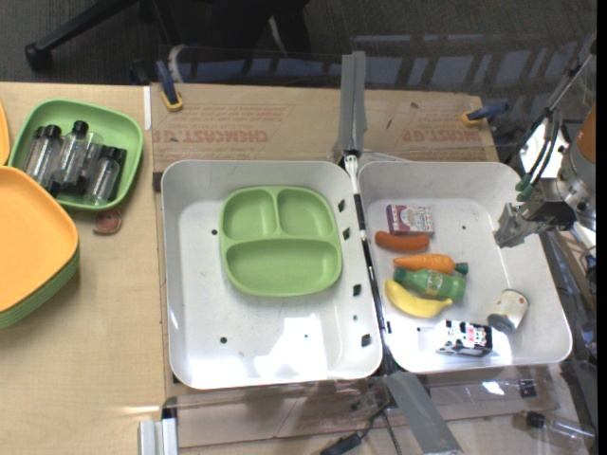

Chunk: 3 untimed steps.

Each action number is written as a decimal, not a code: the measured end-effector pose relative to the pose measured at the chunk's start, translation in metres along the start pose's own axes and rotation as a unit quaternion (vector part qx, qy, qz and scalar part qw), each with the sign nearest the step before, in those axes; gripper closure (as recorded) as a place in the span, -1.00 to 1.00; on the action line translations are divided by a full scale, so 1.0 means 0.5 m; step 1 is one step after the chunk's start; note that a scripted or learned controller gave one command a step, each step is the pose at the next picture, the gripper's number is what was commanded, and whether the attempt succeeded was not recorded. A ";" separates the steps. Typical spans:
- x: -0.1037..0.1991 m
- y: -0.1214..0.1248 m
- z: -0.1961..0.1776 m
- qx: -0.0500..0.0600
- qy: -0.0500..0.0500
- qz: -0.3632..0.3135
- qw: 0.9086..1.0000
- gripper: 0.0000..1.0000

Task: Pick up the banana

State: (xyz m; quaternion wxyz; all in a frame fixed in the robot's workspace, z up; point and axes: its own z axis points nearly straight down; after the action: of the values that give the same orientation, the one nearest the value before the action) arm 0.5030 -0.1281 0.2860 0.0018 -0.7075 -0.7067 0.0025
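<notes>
The yellow banana [416,300] lies in the right bin [531,349], at its left side, just below a green bottle [435,282]. My gripper [510,229] hangs at the bin's right wall, well to the right of the banana and above it in the picture. Nothing shows between its fingers.
The right bin also holds a small carton [410,219], a sausage [402,241], a carrot [424,263], a white can [508,310] and a black-and-white box [467,337]. A green divided plate [280,240] lies in the left bin [190,330]. A tray of vials [76,154] and orange plates [33,245] sit at left.
</notes>
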 end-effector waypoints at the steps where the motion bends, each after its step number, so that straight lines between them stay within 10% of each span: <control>1: 0.019 -0.052 0.305 0.000 0.001 0.196 0.981 1.00; 2: -0.073 -0.052 0.392 0.000 0.001 0.485 0.875 1.00; 3: -0.133 -0.046 0.377 0.015 0.016 0.467 0.884 1.00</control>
State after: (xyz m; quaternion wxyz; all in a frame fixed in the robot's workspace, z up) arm 0.4788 -0.1948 0.0977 0.0223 -0.9555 -0.2941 0.0024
